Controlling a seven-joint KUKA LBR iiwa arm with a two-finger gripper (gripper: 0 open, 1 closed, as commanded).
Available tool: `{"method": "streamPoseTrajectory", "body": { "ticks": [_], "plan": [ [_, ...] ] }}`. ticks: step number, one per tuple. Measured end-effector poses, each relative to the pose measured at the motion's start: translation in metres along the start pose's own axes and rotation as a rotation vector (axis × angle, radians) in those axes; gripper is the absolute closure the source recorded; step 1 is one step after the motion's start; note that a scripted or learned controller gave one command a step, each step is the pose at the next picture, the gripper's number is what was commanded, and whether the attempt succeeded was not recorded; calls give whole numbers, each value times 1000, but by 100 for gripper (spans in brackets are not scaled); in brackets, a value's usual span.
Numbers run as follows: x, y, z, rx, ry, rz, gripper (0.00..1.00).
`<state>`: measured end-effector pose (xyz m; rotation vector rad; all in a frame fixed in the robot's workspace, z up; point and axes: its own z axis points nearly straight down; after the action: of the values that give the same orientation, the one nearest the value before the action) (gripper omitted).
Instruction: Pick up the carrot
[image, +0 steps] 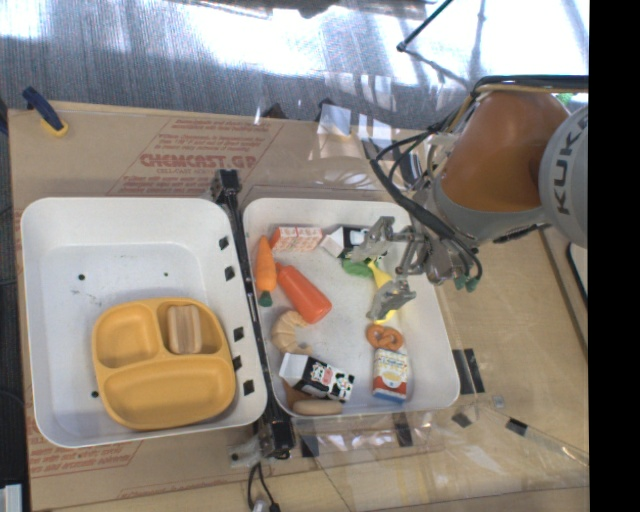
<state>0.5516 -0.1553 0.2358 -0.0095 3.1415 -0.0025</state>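
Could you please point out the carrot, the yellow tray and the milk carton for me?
carrot (265, 265): camera view, orange body.
yellow tray (160, 388): camera view, bare large compartment.
milk carton (322, 379): camera view, cow-print side.

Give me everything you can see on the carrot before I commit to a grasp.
The carrot is a small toy, plastic by its look: orange tapered body with a green stub at its lower end. It lies flat in the right bin, close along that bin's left wall, pointed tip toward the far edge, green end toward the camera. The orange bottle lies just right of it; whether they touch is unclear. The gripper is off to the right, not on the carrot.
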Motion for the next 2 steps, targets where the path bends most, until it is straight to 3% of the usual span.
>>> {"method": "streamPoseTrajectory", "body": {
  "ticks": [1, 2],
  "plan": [
    [-64, 89, 46, -6, 1, 99, 0],
    [-64, 152, 44, -2, 2, 324, 0]
  ]
}}
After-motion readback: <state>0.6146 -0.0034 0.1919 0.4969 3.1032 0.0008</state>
